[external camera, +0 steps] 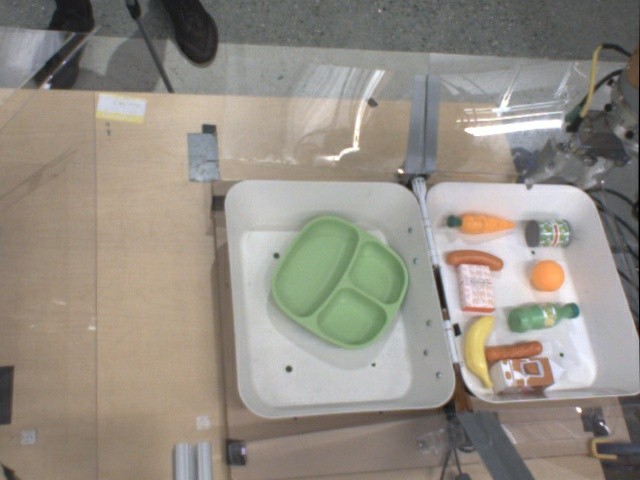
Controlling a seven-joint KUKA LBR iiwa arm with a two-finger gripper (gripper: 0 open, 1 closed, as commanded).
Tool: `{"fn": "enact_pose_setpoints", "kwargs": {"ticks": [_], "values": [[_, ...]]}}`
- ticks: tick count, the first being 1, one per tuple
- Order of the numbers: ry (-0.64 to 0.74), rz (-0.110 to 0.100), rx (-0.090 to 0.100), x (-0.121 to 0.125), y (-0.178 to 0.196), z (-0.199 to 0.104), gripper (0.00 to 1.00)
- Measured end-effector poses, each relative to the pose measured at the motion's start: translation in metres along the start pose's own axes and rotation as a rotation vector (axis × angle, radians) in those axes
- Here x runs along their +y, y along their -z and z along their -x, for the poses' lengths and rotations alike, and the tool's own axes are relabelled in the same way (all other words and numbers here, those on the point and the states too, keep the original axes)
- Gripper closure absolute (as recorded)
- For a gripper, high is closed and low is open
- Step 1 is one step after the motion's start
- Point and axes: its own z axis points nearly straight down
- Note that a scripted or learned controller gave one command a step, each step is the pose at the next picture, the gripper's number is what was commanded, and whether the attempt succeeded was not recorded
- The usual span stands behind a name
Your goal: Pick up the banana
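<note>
Down at the near edge of the right bin (pixel 600 268) sits a small brown carton (pixel 524 375), with a sausage (pixel 514 350) just above it and the banana (pixel 479 350) touching that sausage's left end, standing nearly upright along the bin's left wall. From where the pincer (pixel 598 143) hangs, up beyond the bin's far right corner, the banana lies well away, toward me and off to the left. Whether the pincer is wide or narrow I cannot tell (it is a blur of metal and cable up there), and nothing shows between its tips. Closest beneath it are a green-labelled can (pixel 548 233) and a carrot (pixel 481 225); farther from it come an orange (pixel 547 276), a second sausage (pixel 474 260), a red-and-white packet (pixel 476 288) and a green bottle (pixel 541 317). Much farther left, the other bin (pixel 250 268) holds a green divided plate (pixel 340 280).
</note>
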Motion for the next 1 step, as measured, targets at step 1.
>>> {"fn": "enact_pose_setpoints", "kwargs": {"ticks": [1], "values": [[-0.073, -0.004, 0.001, -0.0636, -0.0868, -0.051, 0.0]]}}
